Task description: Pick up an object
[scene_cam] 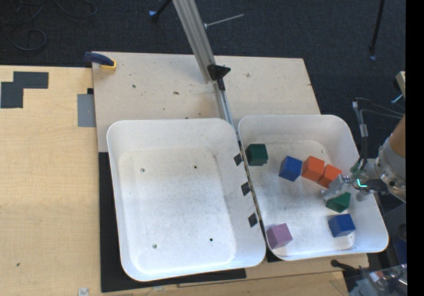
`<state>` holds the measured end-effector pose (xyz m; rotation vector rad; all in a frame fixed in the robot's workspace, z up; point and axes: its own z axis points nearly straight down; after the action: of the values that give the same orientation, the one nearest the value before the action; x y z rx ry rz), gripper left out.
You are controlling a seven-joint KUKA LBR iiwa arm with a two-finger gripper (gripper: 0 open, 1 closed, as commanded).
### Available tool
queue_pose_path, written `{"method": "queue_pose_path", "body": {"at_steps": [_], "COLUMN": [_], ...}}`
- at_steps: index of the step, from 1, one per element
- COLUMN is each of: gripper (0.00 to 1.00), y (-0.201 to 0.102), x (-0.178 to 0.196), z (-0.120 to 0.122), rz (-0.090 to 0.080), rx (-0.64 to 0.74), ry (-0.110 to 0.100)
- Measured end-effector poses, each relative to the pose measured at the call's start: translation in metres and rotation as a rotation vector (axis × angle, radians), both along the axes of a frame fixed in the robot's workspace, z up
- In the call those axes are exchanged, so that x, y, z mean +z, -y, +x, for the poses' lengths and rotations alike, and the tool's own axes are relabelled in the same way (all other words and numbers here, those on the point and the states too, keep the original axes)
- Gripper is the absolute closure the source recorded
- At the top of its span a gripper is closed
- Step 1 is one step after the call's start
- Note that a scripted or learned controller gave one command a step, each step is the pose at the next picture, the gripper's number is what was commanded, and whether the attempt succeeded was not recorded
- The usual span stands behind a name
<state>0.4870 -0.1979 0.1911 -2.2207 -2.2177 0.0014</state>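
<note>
The right bin [331, 122] holds several small blocks. A dark green cube [256, 153] sits near the divider, with a blue cube [290, 168] and two orange blocks [313, 168] to its right. A purple cube [279, 235] lies at the bin's front left corner and a second blue cube [342, 224] at the front right. My gripper [341, 188] reaches in from the right, low over the bin's right side. It is just above a dark green block [338, 202] and beside the right-hand orange block [331, 175]. The arm's wrist hides the space behind it.
The left bin [132, 136] lies beside the right one, joined by black clips along the divider [244, 189]. A slanted aluminium rail [195, 30] rises behind the bins. A small blue and yellow clamp [101, 59] rests at the bench's back left corner.
</note>
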Motion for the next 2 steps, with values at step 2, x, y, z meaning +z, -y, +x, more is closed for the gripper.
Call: {"method": "queue_pose_path", "body": {"at_steps": [2], "gripper": [0.00], "y": [0.0069], "x": [-0.0708], "z": [0.0087], "rz": [-0.010], "rx": [-0.002], "ry": [0.020]}}
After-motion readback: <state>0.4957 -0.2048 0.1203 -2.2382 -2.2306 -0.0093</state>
